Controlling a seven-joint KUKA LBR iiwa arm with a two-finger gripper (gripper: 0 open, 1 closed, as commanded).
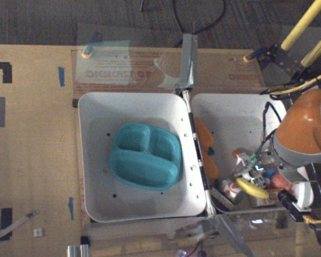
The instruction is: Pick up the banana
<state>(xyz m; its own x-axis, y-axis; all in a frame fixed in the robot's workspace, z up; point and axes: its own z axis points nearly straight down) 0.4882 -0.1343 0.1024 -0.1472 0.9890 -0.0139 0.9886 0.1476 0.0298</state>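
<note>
The arm point(305, 125) comes in from the right side of the camera view and bends down over the right bin point(224, 111), its orange band bulking large above the wrist. Below the band the grey wrist narrows toward the tool point(255, 171), which hangs low over the front part of that bin, in the clutter of small things there. The tool is a tangle of dark and pale parts from this angle, and whether it is apart or together cannot be told.

The banana point(251, 188) lies in the right bin near its front wall, just below the tool in the view. It is yellow, gently curved, lying flat with its length running from upper left to lower right. Whether the tool touches it cannot be made out; nothing shows it gripped.

Beside the banana, to its left, a small can point(228, 191) lies on its side. A red object point(280, 181) sits just to the banana's right. Two orange carrot-like pieces point(204, 134) lie along the bin's left wall.

The left bin point(96, 159) holds a teal divided plate point(145, 155), set near its middle. Both bins rest on the tan surface point(32, 143).
</note>
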